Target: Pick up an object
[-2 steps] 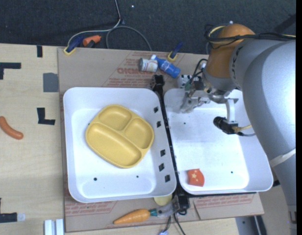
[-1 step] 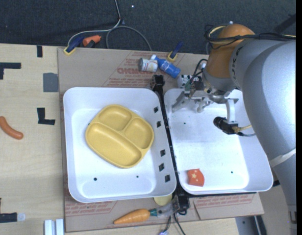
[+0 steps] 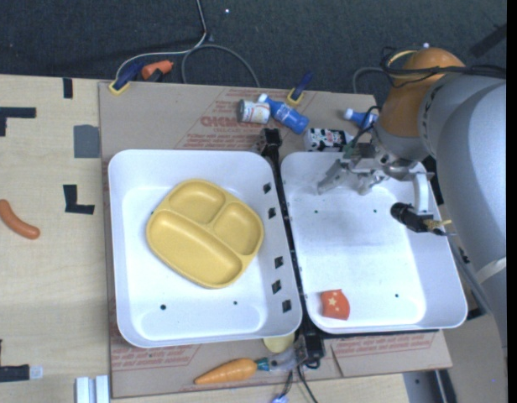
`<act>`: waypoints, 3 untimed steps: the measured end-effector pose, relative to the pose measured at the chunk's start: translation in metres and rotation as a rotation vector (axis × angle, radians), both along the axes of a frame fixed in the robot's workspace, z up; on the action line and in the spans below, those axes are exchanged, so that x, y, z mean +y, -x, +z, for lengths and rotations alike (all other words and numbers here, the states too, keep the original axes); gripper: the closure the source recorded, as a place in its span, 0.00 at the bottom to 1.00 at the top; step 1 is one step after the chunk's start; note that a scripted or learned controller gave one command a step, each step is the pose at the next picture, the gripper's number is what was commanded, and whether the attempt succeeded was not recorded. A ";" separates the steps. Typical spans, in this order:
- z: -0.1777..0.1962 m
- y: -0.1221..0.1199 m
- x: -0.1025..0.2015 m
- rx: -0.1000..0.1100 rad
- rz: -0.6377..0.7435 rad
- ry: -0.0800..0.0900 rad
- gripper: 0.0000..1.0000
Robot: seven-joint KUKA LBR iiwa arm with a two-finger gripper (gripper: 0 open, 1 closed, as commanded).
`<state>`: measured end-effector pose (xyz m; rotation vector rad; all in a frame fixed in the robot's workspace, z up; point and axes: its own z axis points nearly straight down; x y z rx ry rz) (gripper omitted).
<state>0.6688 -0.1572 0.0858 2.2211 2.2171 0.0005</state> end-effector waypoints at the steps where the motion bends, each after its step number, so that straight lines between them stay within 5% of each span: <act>1: 0.002 0.029 0.035 0.005 0.004 -0.002 0.00; 2: 0.000 0.000 0.060 0.003 0.007 0.001 0.00; 3: 0.012 0.001 -0.002 0.003 -0.001 0.001 0.00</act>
